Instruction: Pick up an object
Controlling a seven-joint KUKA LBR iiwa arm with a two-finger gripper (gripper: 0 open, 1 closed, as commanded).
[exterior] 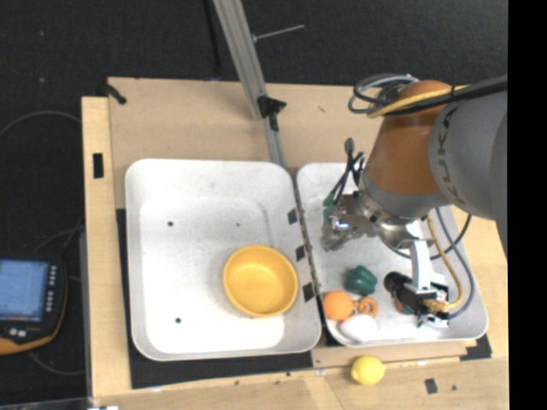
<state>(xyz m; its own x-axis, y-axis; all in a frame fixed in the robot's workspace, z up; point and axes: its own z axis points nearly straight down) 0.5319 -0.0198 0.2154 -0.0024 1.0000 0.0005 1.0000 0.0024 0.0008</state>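
My gripper hangs over the left side of the right bin, under the orange-banded wrist. Just in front of it lies a small green object. An orange ball sits at the bin's near left corner. A white rounded object touches the ball, and a small orange piece lies beside them. I see nothing held at the gripper. A yellow bowl rests upright in the left bin, toward its near right.
A yellow lemon-like object lies on the bench outside the bins, in front of the right one. A grey metal pole slants up from between the bins at the back. A handheld screen sits off the bench at left.
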